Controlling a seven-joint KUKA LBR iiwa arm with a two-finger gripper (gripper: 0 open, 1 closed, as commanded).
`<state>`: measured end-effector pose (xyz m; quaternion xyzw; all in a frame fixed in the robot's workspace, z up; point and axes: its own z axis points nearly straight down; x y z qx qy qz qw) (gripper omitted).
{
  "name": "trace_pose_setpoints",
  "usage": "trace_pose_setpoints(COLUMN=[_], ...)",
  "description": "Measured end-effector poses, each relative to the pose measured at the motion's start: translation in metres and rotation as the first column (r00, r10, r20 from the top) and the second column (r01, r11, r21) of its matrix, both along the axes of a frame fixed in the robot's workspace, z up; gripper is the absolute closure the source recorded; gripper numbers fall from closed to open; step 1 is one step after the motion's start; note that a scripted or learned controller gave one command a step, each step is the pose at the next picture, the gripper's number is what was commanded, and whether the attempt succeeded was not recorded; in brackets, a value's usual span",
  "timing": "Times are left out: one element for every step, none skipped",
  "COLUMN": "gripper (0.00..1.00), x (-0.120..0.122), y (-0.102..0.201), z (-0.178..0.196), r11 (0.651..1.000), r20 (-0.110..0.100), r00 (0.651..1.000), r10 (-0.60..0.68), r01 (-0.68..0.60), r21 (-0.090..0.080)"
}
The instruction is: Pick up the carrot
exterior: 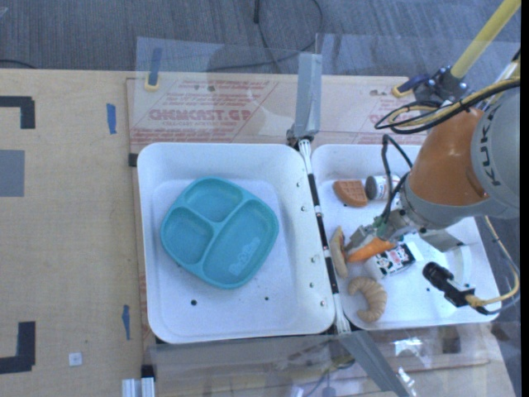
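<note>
Grasp stage. The carrot [371, 251] lies in the right bin [413, 304], between a croissant [369, 296] and a slim bread piece [338, 251]. I see the gripper [374, 236] down at it, though I cannot tell its closure. Next I judge a straight lift, provided the carrot is caught.

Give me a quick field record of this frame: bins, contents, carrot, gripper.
left bin: holds a teal divided plate
right bin: carrot, croissant, orange bread slice, tan piece by the divider, small black-and-white item
gripper: low over the right bin, right at the carrot
grasp: cannot tell
arm: comes in from the right, covering part of the right bin
</note>
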<state>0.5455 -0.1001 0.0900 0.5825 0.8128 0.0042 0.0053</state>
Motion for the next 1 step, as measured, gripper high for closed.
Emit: trace_pose_setpoints(gripper=[1.00], x=[0.0008], y=[-0.0048], z=[0.0113], r11=[1.000], r20=[0.006], r00=[1.000], r10=[-0.010], r01=[0.010], r21=[0.000])
